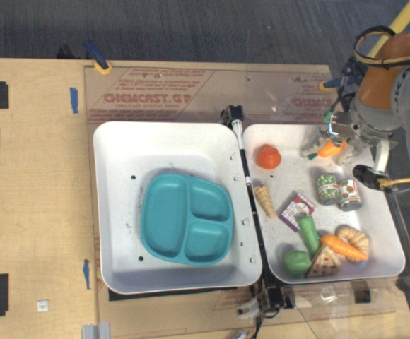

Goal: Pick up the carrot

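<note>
Two white bins sit side by side on the table point(35, 189), and the left bin point(113, 147) carries one teal tray point(187, 217) with three compartments. The right bin point(389, 246) is busy: one orange ball point(268, 157), one cone point(264, 199), two small cans point(338, 191) touching each other, one purple packet point(297, 211), one green cucumber point(308, 233), one green round piece point(297, 260), one pizza slice point(324, 262), one pastry point(354, 237), and one carrot point(343, 246) lying near the bin's front right, across the pastry and just beside the pizza slice. Red print on the clear sheet point(191, 97) behind the bins reads "CHEMCAST" twice. The arm point(392, 69) comes in at upper right, and the claw point(336, 147) hangs over the bin's back right corner, well apart from the carrot, with a small orange piece point(329, 149) right at its tip; whether that piece is gripped cannot be told.
</note>
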Controlling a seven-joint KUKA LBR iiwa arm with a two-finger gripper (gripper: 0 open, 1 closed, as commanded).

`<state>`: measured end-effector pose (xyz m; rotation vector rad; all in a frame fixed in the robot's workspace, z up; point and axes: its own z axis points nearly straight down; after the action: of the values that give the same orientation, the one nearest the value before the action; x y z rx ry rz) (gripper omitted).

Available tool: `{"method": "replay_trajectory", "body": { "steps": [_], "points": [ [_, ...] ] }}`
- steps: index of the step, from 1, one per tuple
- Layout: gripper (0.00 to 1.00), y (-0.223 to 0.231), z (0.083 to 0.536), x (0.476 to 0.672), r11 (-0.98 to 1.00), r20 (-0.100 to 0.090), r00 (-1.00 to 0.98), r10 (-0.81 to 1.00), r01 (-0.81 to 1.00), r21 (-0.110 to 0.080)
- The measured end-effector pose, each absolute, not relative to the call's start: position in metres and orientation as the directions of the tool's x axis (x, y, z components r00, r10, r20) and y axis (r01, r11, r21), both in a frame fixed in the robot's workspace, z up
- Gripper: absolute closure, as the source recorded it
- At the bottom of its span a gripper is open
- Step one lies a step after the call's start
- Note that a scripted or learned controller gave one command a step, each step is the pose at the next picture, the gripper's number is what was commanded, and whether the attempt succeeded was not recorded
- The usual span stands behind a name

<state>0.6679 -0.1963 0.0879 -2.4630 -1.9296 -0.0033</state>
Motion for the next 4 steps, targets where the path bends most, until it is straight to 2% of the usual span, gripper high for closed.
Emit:
{"method": "replay_trajectory", "body": {
  "steps": [1,2,3,4],
  "points": [
    [0.00,-0.2033,0.0886,0.6681,-0.114,0.018,0.114,0.993,0.993,-0.015],
    [0.00,-0.2013,0.0885,0.6693,-0.179,0.018,0.179,0.984,0.984,-0.010],
    [0.00,-0.1999,0.0881,0.6694,-0.276,0.019,0.276,0.961,0.961,-0.014],
    [0.00,-0.2035,0.0887,0.6682,-0.186,0.019,0.186,0.982,0.982,-0.014]
  ]
}}
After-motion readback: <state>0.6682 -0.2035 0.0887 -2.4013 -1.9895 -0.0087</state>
